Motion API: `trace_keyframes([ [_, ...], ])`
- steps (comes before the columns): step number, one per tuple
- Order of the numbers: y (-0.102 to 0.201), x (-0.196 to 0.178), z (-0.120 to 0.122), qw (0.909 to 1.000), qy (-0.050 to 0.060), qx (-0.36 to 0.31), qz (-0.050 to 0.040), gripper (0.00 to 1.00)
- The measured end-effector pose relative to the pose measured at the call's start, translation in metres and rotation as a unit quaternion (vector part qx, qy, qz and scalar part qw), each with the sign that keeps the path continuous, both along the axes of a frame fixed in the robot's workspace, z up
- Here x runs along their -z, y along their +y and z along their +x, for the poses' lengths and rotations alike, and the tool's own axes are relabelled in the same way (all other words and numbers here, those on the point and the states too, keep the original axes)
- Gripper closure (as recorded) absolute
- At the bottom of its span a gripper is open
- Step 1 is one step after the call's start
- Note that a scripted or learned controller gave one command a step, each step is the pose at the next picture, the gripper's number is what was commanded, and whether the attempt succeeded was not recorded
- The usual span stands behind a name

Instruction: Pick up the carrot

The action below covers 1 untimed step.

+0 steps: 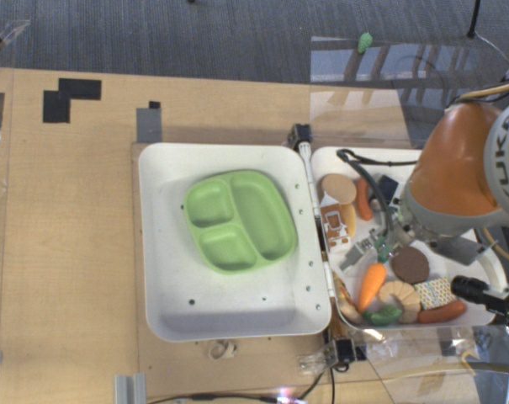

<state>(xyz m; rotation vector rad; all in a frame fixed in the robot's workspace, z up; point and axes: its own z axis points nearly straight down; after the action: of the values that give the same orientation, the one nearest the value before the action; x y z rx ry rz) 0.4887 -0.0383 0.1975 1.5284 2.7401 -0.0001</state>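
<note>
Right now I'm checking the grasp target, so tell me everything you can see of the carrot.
The carrot is a small orange toy, plastic-looking, tapered, with a green top at its upper end. It lies in the right bin, slanted, its narrow tip pointing down-left. The gripper sits right above its green top; contact cannot be confirmed. A tan ridged piece lies against its right side, a green item near its tip.

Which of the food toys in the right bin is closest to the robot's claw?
The carrot: its top lies right under the gripper, while the sausage and brown disc sit farther off.
</note>
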Motion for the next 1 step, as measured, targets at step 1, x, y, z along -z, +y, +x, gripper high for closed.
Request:
trace_keyframes([
  [1, -0.0177, 0.0123, 0.0001, 0.9897, -0.001, -0.143, -0.0002, 0.00],
])
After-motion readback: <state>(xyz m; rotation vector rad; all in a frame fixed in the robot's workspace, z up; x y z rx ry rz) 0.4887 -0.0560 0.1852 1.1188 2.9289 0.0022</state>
